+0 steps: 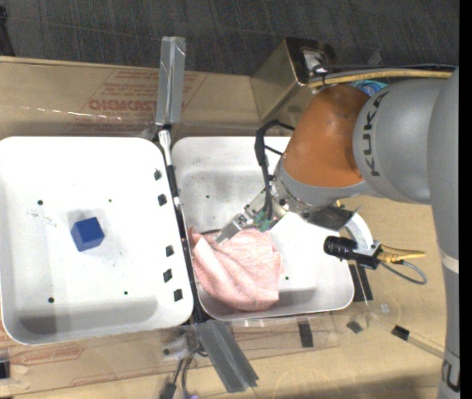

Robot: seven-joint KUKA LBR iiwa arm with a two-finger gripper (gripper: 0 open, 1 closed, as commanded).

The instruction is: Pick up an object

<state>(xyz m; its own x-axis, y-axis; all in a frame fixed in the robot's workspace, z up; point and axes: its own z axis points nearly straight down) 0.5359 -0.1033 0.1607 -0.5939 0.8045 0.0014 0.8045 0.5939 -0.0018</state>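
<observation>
While the tool [248, 221] sits low at the upper edge of the pink cloth [238, 268] in the right bin [219, 160], its state unclear, the grasp looks underway, with a clean lift next.

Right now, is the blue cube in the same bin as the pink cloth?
No, the blue cube sits in the left bin, while the pink cloth lies in the right bin.

Pink cloth [238, 268]: soft, nubbly terry look, matt. Bins [20, 223]: smooth white plastic, slight sheen. Blue cube [88, 233]: smooth, matt. Arm [402, 140]: glossy grey and orange casing. Cardboard [70, 98]: matt brown.
</observation>
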